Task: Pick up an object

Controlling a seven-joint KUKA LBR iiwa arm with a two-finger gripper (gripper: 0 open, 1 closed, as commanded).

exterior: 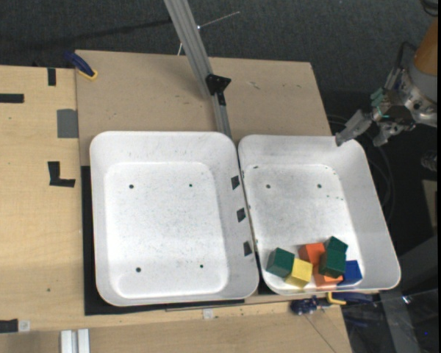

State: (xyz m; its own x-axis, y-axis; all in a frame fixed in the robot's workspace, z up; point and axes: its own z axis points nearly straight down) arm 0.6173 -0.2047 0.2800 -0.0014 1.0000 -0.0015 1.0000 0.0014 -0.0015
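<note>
Several small blocks lie huddled in the near right corner of the right bin [279, 197]: a green cube [281, 262], a yellow one [301, 271], an orange one [312, 254], a dark green one [336, 254] and a blue one [351, 272]. My gripper [360, 138] hangs above the bin's far right corner, well away from the blocks. Its two fingers are spread apart, with nothing between them, so it is open. The orange band of the arm [426, 50] shows at the right edge.
The left bin [162, 212] lies beside the right one. A slanted metal pole [195, 43] runs down to the gap between the bins. Blue clamps sit at the bench's far left [83, 65] and front edge [312, 305].
</note>
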